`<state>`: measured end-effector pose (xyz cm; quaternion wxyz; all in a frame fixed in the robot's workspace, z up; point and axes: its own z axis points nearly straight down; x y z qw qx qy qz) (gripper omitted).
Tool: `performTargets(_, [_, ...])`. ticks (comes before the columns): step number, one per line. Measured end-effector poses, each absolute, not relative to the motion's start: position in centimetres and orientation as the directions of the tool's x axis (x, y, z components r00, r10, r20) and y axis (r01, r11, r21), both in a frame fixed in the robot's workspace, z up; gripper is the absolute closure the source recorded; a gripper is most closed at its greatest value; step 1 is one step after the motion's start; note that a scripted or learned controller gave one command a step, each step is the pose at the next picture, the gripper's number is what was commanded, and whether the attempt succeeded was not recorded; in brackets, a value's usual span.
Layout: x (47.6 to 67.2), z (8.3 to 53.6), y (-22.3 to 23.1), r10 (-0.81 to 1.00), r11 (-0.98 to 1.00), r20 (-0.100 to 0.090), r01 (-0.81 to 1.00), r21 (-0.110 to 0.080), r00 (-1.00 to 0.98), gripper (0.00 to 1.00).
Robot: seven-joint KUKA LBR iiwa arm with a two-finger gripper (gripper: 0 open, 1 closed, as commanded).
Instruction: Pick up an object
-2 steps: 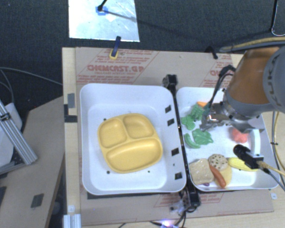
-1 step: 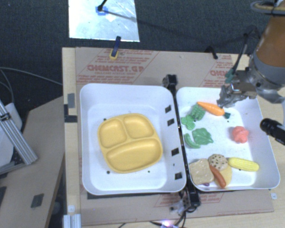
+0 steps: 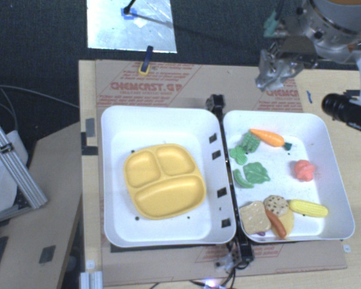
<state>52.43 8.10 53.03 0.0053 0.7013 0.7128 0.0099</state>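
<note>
Gripper [image 3: 277, 71]: hangs above the cardboard sheet [image 3: 168, 83] behind the right bin [image 3: 334, 161], at the upper right of the view, beneath the arm's grey wrist [image 3: 334, 17]. Whether it is released or clenched cannot be told from this angle; nothing is seen in it and it touches none of the objects.

Right bin, contents, all well apart from the gripper and nearer the camera:
- Carrot [image 3: 268, 138], orange with a green end, lying at a slant near the bin's far wall; the nearest item to the gripper.
- Green leafy pieces [image 3: 248, 143], a cluster just beside the carrot's left end, with further green pieces [image 3: 254, 174] below, along the bin's left side.
- Pink lump [image 3: 304, 170], alone toward the right side.
- Corn cob [image 3: 308, 208], yellow, lying flat near the front right.
- Cookie [image 3: 276, 205], round and speckled, touching a bread slice [image 3: 254, 217] and a sausage [image 3: 277, 224] in the front left corner; which lies on which is unclear.

Left bin [image 3: 117, 131]: holds a yellow divided plate [image 3: 164, 180] with three compartments, set roughly in the middle.

Beyond the cardboard: a shiny metal sheet [image 3: 131, 17] on dark floor.
</note>
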Motion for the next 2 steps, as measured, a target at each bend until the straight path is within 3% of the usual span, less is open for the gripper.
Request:
performTargets(1, [48.4, 39.7, 14.7, 1.0, 0.012, -0.001, 1.0, -0.012, -0.012, 1.0])
performTargets(2, [48.7, 41.5, 14.2, 1.0, 0.011, 0.001, 1.0, 0.004, -0.011, 1.0])
